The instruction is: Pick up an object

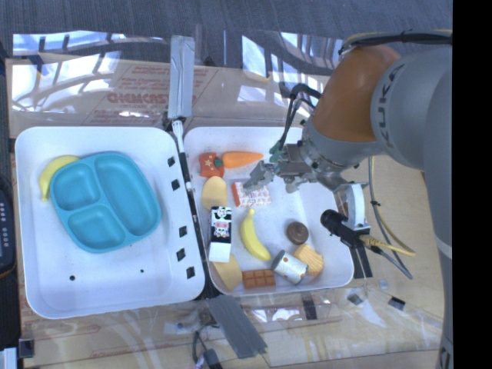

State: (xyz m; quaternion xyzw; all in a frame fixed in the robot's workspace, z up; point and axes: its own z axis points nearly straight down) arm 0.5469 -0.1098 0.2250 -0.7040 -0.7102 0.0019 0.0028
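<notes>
**Clerk:** Pincer (260, 174), one unit, low over the upper middle of the right bin (342, 277). Fingers spread a little; nothing lies between them. Tips hang just above the red-and-white packet (252, 196), just below the carrot (241, 159).

**Checker:** Nearest candidate, then?

**Clerk:** Packet, one. Judged light, flat and thin, likely a soft wrapper with a slick face. It lies flush on the bin floor, so its edges offer little purchase; a pinch across the short side is the best bet, and it may slide or buckle.

**Checker:** Alternatives?

**Clerk:** Carrot, one: toy-like, probably stiff and light, tapered; take it across the thick middle. Yellow banana (254, 237), one in this bin: curved, smooth, grip across the belly.

**Checker:** Remaining count, right bin.

**Clerk:** Red strawberry-like piece (211, 164), one. Pale oval piece (214, 191), one. Black-and-white carton (221, 233), one. Tan wedge (227, 271), one. Brown chocolate block (258, 278), one. Small can (289, 266), one, on its side. Brown round piece (297, 232), one. Orange-yellow chunk (310, 258), one.

**Checker:** Left bin (46, 298)?

**Clerk:** Blue divided plate (106, 200), one, three compartments. Second banana (52, 172), one, partly tucked under the plate's upper-left rim.
</notes>
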